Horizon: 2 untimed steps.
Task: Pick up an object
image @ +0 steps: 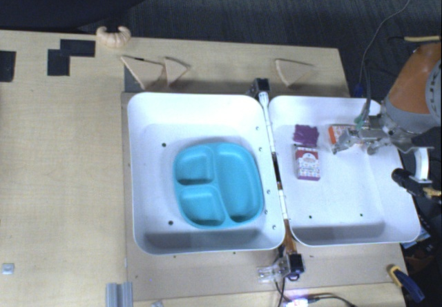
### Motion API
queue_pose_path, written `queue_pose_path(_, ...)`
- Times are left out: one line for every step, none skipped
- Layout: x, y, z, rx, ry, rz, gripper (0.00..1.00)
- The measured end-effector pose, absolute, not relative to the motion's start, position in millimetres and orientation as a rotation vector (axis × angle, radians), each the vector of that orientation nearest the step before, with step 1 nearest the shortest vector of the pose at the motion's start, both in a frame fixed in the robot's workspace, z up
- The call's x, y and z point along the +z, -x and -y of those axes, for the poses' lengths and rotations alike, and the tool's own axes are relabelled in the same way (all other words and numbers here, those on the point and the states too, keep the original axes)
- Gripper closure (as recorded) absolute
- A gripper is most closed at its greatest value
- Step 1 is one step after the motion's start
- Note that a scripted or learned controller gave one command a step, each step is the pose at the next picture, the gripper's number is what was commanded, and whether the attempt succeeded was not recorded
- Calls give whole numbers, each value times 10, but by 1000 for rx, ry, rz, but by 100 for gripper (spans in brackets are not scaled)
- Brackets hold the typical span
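In the right bin [345,223] lie three small things. A purple packet [305,134] is at the upper left, and a red and white box [308,163] lies just below it. A small orange and white item [334,134] rests to their right. My gripper [347,141] reaches in from the right, low over the bin, with its tip right beside the orange and white item. The grey arm with its orange band [418,88] stands over the bin's right edge. I cannot see whether the gripper touches the item.
The left bin [148,161] holds a blue divided plate [217,183]. A black divider [271,140] runs between the bins. Cables [376,36] hang at the upper right, and the wooden bench [62,174] stretches to the left.
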<state>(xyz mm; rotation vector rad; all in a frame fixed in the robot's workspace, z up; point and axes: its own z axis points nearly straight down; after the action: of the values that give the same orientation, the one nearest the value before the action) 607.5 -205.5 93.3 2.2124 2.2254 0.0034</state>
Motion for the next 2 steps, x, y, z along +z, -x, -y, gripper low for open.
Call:
queue_pose_path(869,-5302,1850,5,-2215,-2220,0)
queue_pose_path(989,-5327,1850,11,-2209,-2218,100)
